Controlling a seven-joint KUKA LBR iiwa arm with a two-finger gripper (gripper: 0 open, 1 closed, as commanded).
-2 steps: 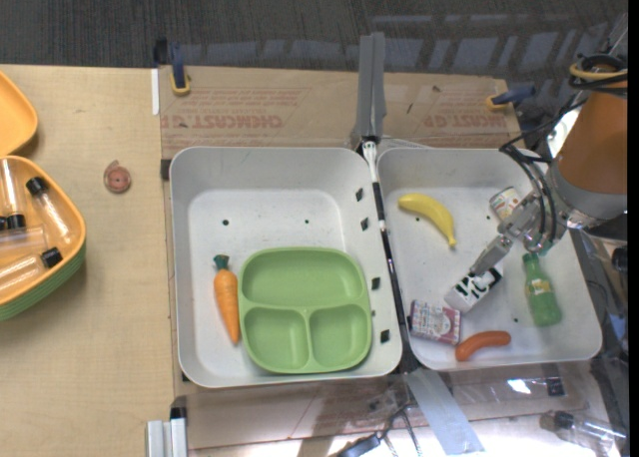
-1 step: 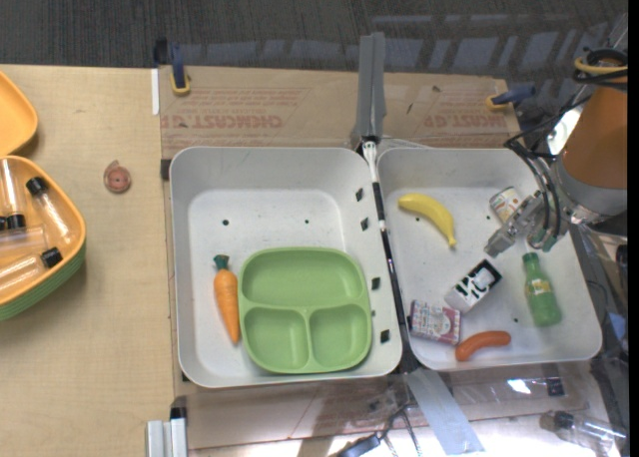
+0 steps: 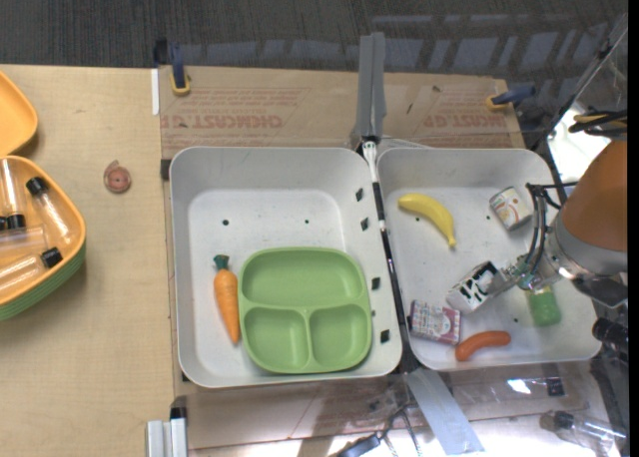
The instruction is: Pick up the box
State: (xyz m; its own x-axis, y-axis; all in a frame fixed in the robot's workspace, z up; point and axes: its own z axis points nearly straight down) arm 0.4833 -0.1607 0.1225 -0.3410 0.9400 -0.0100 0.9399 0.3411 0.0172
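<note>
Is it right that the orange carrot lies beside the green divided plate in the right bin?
Not quite. In the camera view the orange carrot does lie beside the green divided plate, but both sit in the left white bin, not the right one.

Box [image 3: 434,321]: small, flat carton, white with pink/magenta print. Lies flat on floor of right bin [image 3: 469,161], near front-left corner, close to front wall. Slightly skewed relative to bin edges. Appears intact, closed. Print details too small to read.
</note>
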